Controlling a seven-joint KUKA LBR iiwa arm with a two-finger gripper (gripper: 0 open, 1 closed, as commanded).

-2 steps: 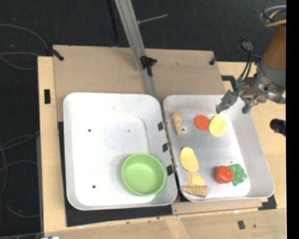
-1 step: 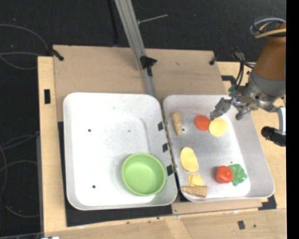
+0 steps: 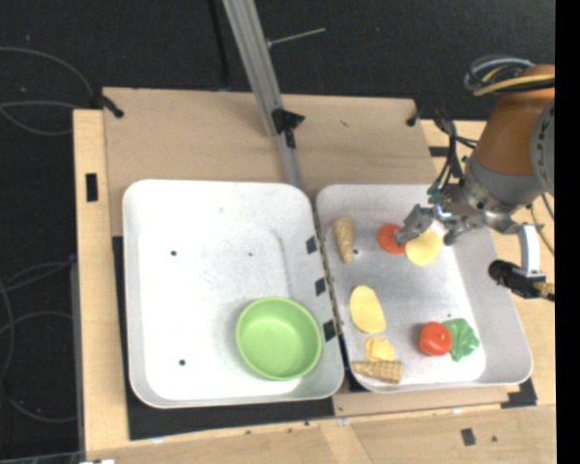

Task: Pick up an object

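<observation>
Waffle cone shows whole; pincer overlaps red piece.

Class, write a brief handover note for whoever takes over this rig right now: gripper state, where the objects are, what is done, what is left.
Gripper: low over the right bin, beside a red piece and a pale yellow piece; whether it grips either cannot be told.
Right bin also holds a bread-like piece, a yellow oval, a waffle-like piece and a tomato with green leaf.
Left bin: a green bowl.
Done: approach. Left: confirm a lift.
</observation>
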